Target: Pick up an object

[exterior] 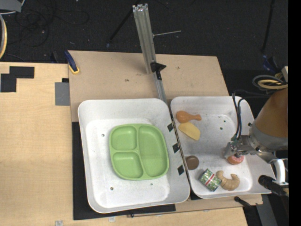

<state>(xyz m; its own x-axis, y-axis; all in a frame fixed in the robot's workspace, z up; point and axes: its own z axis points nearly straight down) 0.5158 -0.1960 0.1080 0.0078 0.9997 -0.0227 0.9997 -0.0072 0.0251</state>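
One two-finger gripper (235, 150) sits low in the right white bin (214, 108), directly over a small pink round object (235, 159); its grip state cannot be told. Leftward lie a brown disc (192, 162), yellow wedge (190, 131) and orange drumstick-shaped toy (187, 117). Judged step: grasp attempt. Next: secure the object, then lift vertically.
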